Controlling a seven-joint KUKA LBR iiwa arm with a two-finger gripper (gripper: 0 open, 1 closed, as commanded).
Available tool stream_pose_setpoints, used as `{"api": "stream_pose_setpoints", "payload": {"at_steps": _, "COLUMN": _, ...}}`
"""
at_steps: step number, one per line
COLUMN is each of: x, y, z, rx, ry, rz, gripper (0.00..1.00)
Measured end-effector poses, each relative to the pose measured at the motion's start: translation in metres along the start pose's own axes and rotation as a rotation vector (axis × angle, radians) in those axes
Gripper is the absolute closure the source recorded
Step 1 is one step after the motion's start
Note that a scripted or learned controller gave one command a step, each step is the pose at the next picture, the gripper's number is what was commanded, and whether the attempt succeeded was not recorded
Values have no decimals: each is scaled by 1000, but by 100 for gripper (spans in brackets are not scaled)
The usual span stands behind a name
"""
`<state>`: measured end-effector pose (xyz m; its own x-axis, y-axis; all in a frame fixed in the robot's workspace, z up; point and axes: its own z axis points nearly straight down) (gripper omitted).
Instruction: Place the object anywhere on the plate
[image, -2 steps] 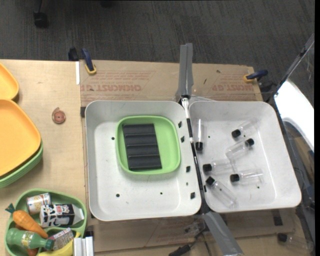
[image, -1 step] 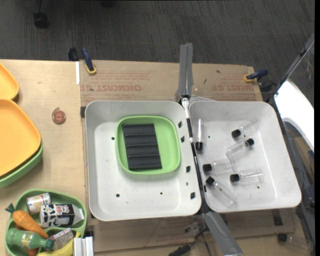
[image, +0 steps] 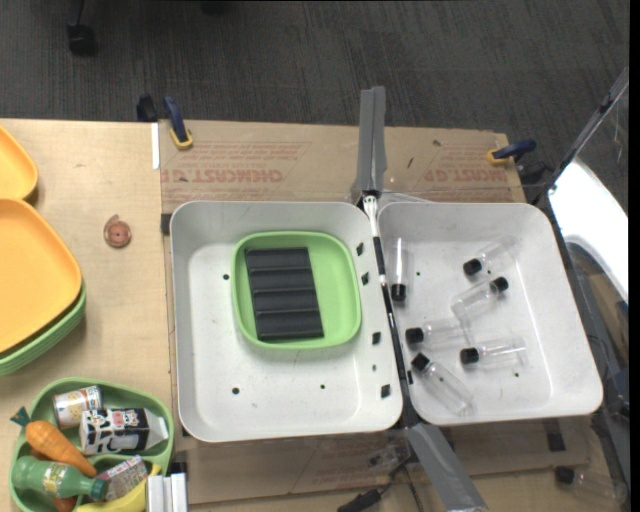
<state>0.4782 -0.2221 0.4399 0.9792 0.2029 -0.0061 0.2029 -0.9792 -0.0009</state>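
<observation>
A green square plate (image: 345, 290) lies in the left white bin (image: 200, 330), with a black ridged insert (image: 285, 293) on its middle. Several clear vials with black caps lie scattered in the right white bin (image: 560, 370): one (image: 397, 268) runs along the bin's left wall, one (image: 484, 261) sits near the back, one (image: 478, 296) lies mid-bin, one (image: 493, 353) rests toward the front, and one (image: 438, 382) lies at the front left.
Orange and green plates (image: 30, 280) are stacked at the left edge of the bench. A green bowl (image: 85, 450) with toy food and small packages stands at the front left. Clamps (image: 178, 128) hold a cardboard sheet behind the bins.
</observation>
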Motion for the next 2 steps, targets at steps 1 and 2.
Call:
{"api": "stream_pose_setpoints", "payload": {"at_steps": 1, "x": 0, "y": 0, "z": 0, "rx": 0, "ry": 0, "rz": 0, "gripper": 0}}
{"api": "stream_pose_setpoints", "payload": {"at_steps": 2, "x": 0, "y": 0, "z": 0, "rx": 0, "ry": -1, "rz": 0, "gripper": 0}}
